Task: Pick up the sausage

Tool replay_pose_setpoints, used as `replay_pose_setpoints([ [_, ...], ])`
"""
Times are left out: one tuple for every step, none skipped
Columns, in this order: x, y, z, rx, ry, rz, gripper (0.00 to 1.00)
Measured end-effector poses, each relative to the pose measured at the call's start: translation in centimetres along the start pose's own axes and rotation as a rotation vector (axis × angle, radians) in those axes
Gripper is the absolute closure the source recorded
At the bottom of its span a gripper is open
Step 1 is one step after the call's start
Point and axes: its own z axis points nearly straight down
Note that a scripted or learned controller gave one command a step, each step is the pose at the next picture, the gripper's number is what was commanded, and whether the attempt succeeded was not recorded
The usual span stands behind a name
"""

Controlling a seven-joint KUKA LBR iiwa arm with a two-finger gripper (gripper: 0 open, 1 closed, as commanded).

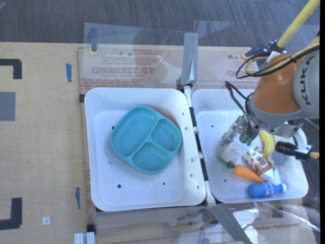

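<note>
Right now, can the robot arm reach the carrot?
Probably yes. The carrot lies uncovered in the right bin, with the gripper hovering in that same bin just behind it. The bottle and snack box crowd it closely, which could make a clean grab harder.

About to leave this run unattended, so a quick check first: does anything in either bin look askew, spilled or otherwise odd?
One thing: the blue divided plate in the left bin sits askew, turned against the bin's edges, with something reddish peeking from under its far rim. In the right bin, the carrot, blue bottle and banana lie loosely clustered; nothing looks spilled.
</note>
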Motion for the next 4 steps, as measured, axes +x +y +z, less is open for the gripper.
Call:
replay_pose_setpoints([
  [-0.9,7.2,-8.5,0.005,0.006,-0.229,1.0],
  [-0.9,10.9,-9.2,0.007,0.007,0.006,1.0],
  [0.9,13.9,-8.4,0.007,0.007,0.088,1.0],
  [0.9,13.9,-8.4,0.007,0.007,0.087,0.0],
])
